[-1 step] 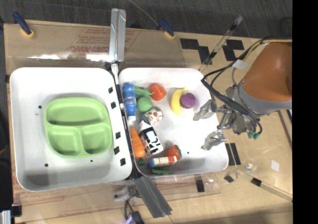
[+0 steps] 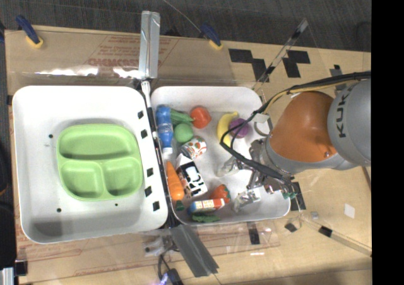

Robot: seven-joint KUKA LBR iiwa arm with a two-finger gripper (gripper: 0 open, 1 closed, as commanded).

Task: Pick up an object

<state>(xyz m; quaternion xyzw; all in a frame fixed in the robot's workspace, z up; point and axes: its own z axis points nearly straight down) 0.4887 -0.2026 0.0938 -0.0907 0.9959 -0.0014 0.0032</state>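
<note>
My gripper (image 2: 238, 182) hangs low over the right part of the right bin (image 2: 208, 95), below the arm's orange band (image 2: 302, 131). Its two metal fingers (image 2: 230, 166) stand apart, so it is open, with bare bin floor between them. Just left of it lie a red and white packet (image 2: 211, 202) and a black and white box (image 2: 192, 180). Farther back sit a yellow banana (image 2: 225, 125), a purple piece (image 2: 238, 127), a red tomato (image 2: 201, 116) and a green ball (image 2: 183, 132).
A blue bottle (image 2: 163, 127) and an orange carrot (image 2: 174, 184) lie along the right bin's left wall. A white and orange egg-shaped toy (image 2: 194, 148) rests mid-bin. The left bin (image 2: 31, 151) holds a green divided plate (image 2: 100, 162).
</note>
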